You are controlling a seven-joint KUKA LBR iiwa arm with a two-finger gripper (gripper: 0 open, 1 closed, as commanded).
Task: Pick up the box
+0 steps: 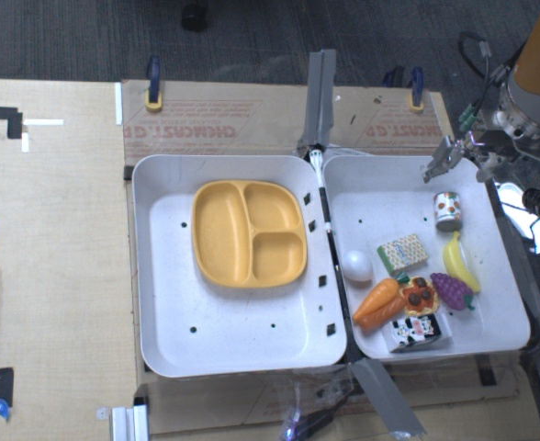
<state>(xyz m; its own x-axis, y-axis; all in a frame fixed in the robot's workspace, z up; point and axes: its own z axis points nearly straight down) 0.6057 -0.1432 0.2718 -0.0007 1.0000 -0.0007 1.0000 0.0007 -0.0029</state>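
A small box with a green and white pattern lies in the middle of the right bin. A second small box, printed black and white, lies at that bin's front edge. My gripper hangs over the bin's back right corner, well behind both boxes and just behind a small can. Nothing shows in its grasp. The grey arm with its orange band comes in from the upper right.
A white egg, carrot, red toy food, purple grapes and banana crowd around the boxes. The left bin holds a yellow divided plate. A metal divider rises between the bins.
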